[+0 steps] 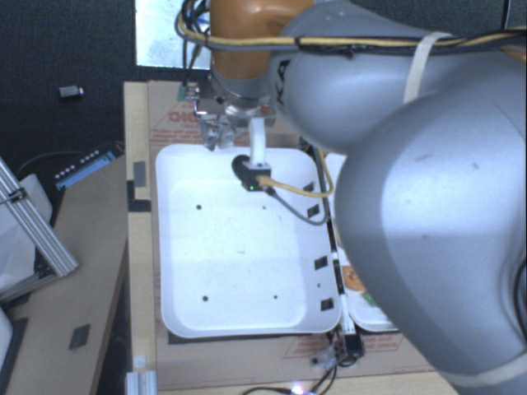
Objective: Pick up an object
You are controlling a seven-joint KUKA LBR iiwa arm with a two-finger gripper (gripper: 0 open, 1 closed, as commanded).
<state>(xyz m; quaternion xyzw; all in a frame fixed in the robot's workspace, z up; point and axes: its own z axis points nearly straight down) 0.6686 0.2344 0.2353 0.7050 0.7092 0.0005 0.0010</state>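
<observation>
My gripper (216, 141) hangs over the far edge of the left white bin (239, 303), below the orange band (247, 15) of the arm. A white bracket with a black part and a yellow cable (288, 194) sits just to the gripper's right, over the bin's far side. I see nothing between the gripper's tips. In the right bin (372, 323), a small orange and green object (355, 281) peeks out beside the arm's big grey body (428, 204), which hides most of that bin.
Both bins stand on a cardboard sheet (165, 113) on the bench. A divider with black clips (324, 262) runs between the bins. An aluminium frame (33, 229) lies off the bench to the left.
</observation>
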